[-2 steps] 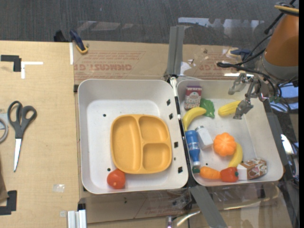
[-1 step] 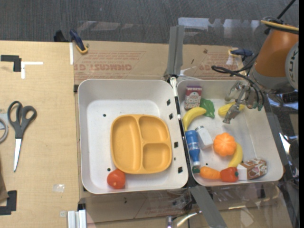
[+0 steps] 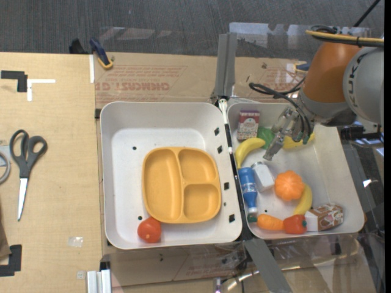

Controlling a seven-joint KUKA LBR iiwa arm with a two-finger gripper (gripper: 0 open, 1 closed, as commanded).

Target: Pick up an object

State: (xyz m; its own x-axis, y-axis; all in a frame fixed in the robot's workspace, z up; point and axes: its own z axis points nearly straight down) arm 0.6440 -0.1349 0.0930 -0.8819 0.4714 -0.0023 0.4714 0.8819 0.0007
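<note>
Gripper [image 3: 276, 144] poised over right bin [image 3: 348, 163], apparently released, grasping nothing.

Nearest target: banana [image 3: 249, 148], just left of fingertips, long axis slanting up-right toward them; white block [image 3: 263, 176] close below.

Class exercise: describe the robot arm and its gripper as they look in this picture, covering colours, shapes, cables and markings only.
The arm has rounded grey casings, a broad orange band and partly readable dark lettering. Black cables loop beside the wrist. The gripper is small, metallic grey, ending in two slim fingers.

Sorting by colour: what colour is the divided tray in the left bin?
Yellow-orange, plain, seen in the camera view: divided tray.
</note>
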